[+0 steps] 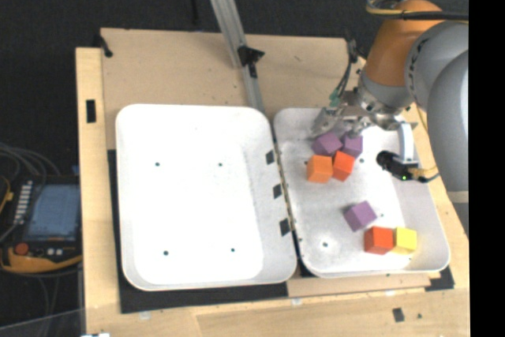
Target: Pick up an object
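While the arm reaches in from the right, findings from the camera view are as follows.

Arm: grey KUKA arm point(442, 83) with its orange band, bent down over the far part of the right bin point(418, 249).
Gripper: gripper point(341, 125) low over the block cluster; whether it is spread or pressed together cannot be told, and no block is seen between its tips.
Cluster under gripper: two purple blocks point(325, 143) point(352, 144) touching, with two orange blocks point(319, 168) point(344, 163) just in front, also touching.
Orientation: all blocks are cubes with no long axis; the cluster cubes sit turned at a slant to the bin edges.
Other blocks: a lone purple cube point(360, 215) mid-bin; an orange cube point(379, 239) touching a yellow cube point(405, 239) near the front right corner.
Left bin: white left bin point(189, 193) just beside the right one.
Bench: tan bench point(158, 67) bears both bins.
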Motion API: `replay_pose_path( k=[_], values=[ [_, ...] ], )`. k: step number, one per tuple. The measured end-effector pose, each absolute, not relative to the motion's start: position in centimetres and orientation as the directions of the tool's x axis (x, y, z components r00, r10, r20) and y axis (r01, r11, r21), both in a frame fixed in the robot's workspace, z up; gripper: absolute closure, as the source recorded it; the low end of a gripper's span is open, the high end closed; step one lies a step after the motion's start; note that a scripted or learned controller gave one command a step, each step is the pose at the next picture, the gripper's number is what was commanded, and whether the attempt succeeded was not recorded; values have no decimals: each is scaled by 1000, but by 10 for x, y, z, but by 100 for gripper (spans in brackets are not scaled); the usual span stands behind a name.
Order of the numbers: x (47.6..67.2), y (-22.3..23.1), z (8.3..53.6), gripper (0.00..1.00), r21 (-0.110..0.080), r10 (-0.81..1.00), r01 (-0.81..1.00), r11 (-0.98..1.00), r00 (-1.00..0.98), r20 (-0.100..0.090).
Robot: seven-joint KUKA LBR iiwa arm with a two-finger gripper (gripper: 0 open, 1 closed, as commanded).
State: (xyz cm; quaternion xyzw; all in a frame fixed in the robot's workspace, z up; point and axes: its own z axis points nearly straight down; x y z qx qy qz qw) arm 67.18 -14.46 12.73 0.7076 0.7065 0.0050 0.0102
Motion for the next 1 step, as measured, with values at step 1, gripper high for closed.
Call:
replay_pose_path(
  k=[1],
  values=[
    [672, -146, 137, 100, 22, 1000, 1000, -2, 2, -8]
  ],
)
